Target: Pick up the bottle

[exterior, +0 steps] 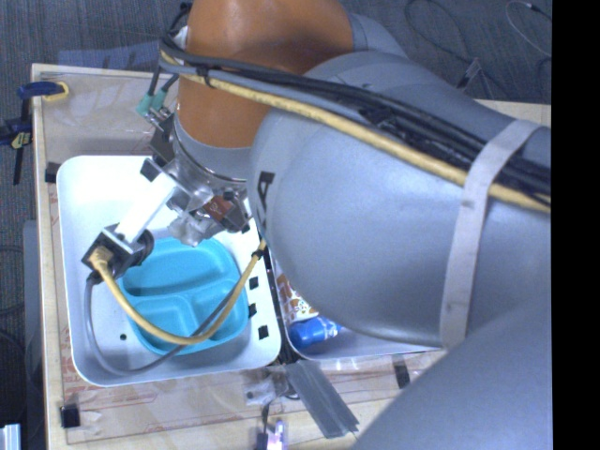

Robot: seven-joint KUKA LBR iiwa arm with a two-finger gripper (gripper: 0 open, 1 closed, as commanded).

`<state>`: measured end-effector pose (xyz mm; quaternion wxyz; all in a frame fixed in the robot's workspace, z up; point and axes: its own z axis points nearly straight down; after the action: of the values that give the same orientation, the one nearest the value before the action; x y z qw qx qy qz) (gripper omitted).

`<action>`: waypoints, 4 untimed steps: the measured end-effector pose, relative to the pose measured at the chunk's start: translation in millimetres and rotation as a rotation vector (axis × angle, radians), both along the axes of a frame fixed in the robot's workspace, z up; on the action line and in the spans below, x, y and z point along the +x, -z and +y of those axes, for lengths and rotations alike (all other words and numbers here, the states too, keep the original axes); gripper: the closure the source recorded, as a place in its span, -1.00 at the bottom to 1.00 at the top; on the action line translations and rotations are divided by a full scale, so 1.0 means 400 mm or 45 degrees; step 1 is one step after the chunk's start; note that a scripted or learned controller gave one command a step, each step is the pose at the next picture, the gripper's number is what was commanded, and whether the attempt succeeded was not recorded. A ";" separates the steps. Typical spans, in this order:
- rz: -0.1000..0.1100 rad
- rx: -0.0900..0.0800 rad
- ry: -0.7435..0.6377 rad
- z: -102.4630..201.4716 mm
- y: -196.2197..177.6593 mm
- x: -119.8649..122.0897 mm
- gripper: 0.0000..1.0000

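Observation:
The bottle (312,332) lies in the right bin (323,352) near its front left corner. I see its blue end and a bit of printed label; the rest is hidden under the arm. My gripper (195,225) hangs over the left bin (75,214), just above the far edge of a blue divided plate (183,284), well to the left of the bottle. Nothing of the bottle is at the gripper.
The grey arm with its orange band (253,54) covers most of the right bin. A yellow cable (164,331) and a black block on a white bracket (117,248) hang over the blue plate. The wall between the bins (267,298) runs beside the bottle.

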<state>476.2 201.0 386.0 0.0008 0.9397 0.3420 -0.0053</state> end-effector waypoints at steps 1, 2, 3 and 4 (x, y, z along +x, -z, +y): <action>0.003 0.000 -0.106 0.046 0.178 -0.002 1.00; -0.010 -0.005 0.567 0.044 -0.135 0.003 1.00; 0.001 -0.003 0.177 -0.174 0.001 0.017 1.00; -0.009 -0.006 0.619 -0.065 -0.134 0.074 1.00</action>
<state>505.7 175.0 439.6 0.0029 0.9944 0.1056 -0.0029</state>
